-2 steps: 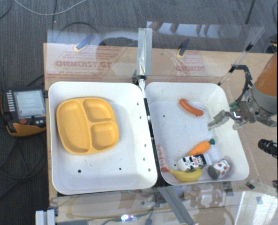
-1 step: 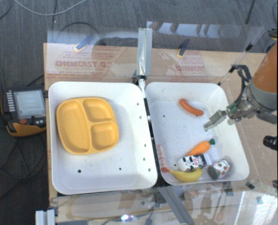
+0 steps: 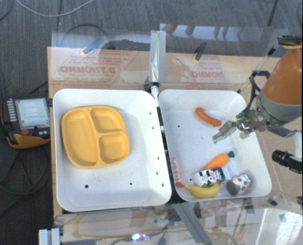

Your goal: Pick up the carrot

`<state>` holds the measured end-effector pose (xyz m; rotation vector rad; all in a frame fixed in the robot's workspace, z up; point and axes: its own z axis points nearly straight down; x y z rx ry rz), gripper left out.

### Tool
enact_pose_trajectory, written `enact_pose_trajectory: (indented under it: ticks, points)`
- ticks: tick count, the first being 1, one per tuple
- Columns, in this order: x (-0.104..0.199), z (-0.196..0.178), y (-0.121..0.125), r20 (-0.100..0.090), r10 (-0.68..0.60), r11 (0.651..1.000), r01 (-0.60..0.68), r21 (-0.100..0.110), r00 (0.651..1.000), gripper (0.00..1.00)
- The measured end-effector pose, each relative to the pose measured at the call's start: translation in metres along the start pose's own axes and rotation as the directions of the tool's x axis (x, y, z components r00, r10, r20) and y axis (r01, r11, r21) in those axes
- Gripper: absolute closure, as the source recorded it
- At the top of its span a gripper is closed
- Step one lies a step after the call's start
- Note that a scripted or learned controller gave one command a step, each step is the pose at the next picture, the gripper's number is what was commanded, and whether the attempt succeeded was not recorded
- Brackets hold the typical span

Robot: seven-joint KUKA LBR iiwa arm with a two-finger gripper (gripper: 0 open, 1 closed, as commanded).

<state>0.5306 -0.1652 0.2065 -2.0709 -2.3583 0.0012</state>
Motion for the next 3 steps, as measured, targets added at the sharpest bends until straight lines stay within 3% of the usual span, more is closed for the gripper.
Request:
enact_pose_trajectory:
  ticks: [1,2,3]
  points:
    - [-0.007,0.115,-0.043,0.011,-0.120,0.993,0.120,-0.017,0.993,0.00]
    - [-0.006,0.105,-0.041,0.009,-0.121,0.992,0.121,-0.019,0.993,1.00]
    - [0.051,0.020,-0.040,0.001,-0.250,0.968,0.250,-0.001,0.968,1.00]
